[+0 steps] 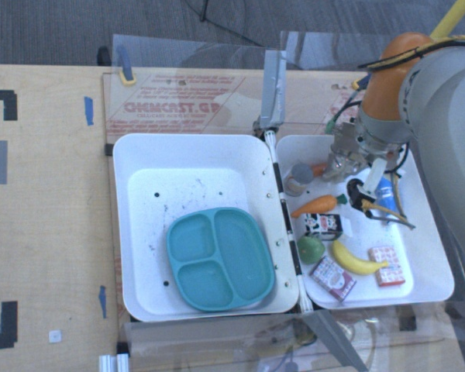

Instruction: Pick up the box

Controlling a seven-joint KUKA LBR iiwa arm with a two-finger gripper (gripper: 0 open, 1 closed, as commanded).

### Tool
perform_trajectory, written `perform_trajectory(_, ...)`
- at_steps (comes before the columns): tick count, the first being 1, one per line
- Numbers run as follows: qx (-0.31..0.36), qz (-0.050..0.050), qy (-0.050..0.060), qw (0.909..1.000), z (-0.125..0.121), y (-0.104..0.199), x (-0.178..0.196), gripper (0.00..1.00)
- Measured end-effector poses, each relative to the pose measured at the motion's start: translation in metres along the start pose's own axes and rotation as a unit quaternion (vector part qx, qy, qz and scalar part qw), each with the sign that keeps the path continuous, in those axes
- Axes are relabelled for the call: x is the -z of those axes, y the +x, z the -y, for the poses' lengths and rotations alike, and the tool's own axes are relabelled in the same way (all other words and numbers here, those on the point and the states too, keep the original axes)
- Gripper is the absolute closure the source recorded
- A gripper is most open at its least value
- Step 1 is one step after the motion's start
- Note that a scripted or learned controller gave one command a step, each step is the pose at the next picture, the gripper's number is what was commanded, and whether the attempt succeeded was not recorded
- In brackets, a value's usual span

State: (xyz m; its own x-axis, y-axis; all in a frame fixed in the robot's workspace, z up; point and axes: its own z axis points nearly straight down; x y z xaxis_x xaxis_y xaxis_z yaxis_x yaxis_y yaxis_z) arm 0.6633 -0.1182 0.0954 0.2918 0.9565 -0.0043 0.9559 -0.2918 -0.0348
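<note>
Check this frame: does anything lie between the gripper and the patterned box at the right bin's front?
Yes. The gripper sits at the bin's rear; a carrot, a black-and-white carton and a banana lie between it and the patterned box.

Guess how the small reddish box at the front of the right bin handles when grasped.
The reddish box looks like thin cardboard, so probably light and crushable. It lies flat, so it's unlikely to roll. The banana touches it and the green ball sits close, so a push may nudge them.
</note>
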Motion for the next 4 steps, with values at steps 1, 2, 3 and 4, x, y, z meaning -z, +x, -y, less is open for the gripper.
perform_trajectory(1, 0.000, 0.002, 0.006, 1.0000, 0.003, -0.001, -0.003, 0.00)
perform_trajectory(2, -0.199, -0.006, -0.001, 0.9800, -0.004, -0.006, -0.006, 0.00)
perform_trajectory(3, -0.158, -0.004, -0.014, 0.9874, 0.033, 0.018, 0.071, 0.00)
perform_trajectory(4, -0.251, -0.009, -0.018, 0.9679, 0.072, -0.015, -0.011, 0.00)
